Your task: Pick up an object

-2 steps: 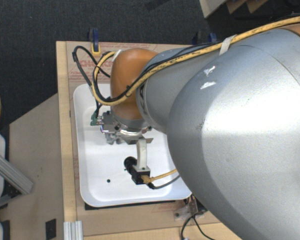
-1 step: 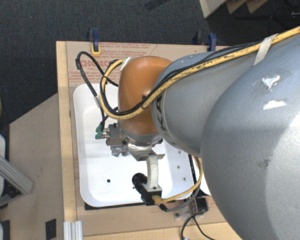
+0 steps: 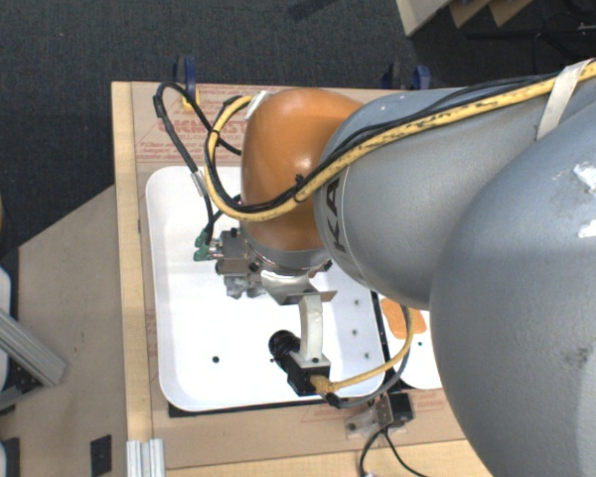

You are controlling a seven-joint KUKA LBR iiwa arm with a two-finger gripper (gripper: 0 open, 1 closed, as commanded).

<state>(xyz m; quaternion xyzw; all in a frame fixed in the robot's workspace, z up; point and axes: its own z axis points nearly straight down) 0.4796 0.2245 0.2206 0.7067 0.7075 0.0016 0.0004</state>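
Table: tool sits over left bin centre, presumably placed to grasp; open or closed, cannot tell. Orange object lies at 3 o'clock, right bin.

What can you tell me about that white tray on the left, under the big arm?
The left bin is a shallow white tray, seemingly plastic, with rounded corners and a low rim. It lies flat on the pale wooden bench. A few small dark dots mark its floor. The arm hangs over it and hides its right part.
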